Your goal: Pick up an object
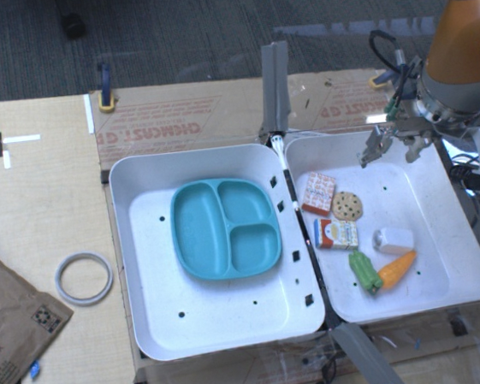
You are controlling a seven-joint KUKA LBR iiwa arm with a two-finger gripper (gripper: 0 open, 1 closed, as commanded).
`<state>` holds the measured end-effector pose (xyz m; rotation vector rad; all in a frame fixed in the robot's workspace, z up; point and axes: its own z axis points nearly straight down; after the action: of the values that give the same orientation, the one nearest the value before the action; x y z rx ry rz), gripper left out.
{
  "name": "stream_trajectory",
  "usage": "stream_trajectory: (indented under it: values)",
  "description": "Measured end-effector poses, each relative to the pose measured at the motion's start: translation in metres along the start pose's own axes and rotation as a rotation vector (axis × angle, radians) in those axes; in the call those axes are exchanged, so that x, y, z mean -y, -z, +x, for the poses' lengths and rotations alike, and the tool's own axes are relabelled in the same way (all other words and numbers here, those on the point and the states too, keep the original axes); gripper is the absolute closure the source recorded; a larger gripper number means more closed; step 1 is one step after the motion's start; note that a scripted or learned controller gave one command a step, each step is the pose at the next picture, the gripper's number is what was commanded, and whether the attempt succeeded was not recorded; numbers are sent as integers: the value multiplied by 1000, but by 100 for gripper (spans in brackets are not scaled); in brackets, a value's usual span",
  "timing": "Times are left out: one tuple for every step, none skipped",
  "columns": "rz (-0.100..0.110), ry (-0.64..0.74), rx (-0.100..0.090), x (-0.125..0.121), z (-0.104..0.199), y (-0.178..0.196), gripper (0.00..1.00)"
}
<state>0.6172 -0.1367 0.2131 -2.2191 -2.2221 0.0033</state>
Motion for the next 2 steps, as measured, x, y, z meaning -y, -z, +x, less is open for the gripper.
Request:
stream_trajectory:
  values:
    - [-2, -247, -1, 63, 39, -113, 0]
    - [-6, -190, -1, 138, 37, -116, 0]
